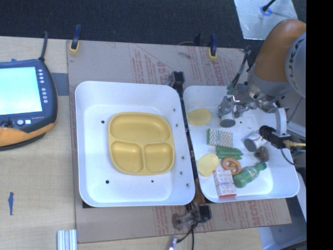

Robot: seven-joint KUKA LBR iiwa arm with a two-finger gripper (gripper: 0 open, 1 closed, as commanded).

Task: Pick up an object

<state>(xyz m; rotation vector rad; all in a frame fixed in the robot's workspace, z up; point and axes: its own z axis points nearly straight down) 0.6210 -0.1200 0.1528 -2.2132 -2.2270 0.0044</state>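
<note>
Small toy foods (green bottle (250, 174), pretzel (231, 165), red carton (224, 183)) lie clustered in the right bin (281, 189).

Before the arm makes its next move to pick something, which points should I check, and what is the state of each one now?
1. Gripper is above the right bin: ok.
2. Gripper carries nothing yet: ok, nothing shows between its fingers.
3. Fingers open enough for a grasp: cannot tell.
4. Target free of neighbours: not ok for the pretzel, which touches the green bottle and red-and-white box; ok for the yellow disc, which lies apart.
5. Yellow tray lies flat in the left bin: ok.
</note>
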